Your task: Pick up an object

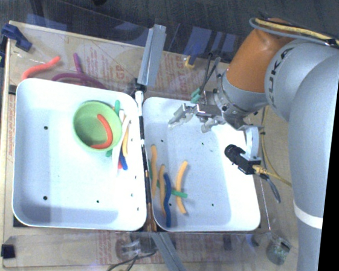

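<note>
Grey and orange, the arm (pixel 287 60) looms over the right bin's (pixel 234 212) far right corner, bulking larger than anything else on the bench. Left of the right bin, touching it along one rim, sits the left bin (pixel 47 191), which holds a green bowl (pixel 96 125) near its far right corner with a red curved piece (pixel 105 132) lying inside. In the right bin itself, orange, blue and green strips lie toward the near left, among them an orange strip (pixel 180 185) crossed by a small green piece (pixel 179 194). Over that bin's far edge hangs the gripper (pixel 197 120), its metal fingers (pixel 178 116) spread apart with nothing between them, well apart from the strips.
</note>
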Motion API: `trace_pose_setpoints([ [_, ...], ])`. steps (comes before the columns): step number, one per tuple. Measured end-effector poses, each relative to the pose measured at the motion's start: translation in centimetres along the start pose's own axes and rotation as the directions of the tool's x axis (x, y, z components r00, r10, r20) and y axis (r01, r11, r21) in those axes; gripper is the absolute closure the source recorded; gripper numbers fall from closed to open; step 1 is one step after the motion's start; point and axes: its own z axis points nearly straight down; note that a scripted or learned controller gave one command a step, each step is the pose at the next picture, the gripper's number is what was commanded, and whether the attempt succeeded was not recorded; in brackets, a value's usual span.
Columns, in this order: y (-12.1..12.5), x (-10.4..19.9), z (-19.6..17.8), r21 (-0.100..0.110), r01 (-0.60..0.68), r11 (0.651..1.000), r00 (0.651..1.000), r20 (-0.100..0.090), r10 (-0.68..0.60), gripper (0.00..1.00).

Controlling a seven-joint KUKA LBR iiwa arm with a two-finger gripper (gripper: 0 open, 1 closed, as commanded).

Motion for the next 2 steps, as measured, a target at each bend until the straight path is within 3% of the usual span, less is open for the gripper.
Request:
trace_pose_setpoints([
  [1,-4.46,-4.88,12.48,0.000,-0.078,0.997,0.997,0.001,0.078,0.00],
  [2,-4.48,-4.92,11.50,0.002,-0.073,0.997,0.997,0.003,0.073,1.00],
])
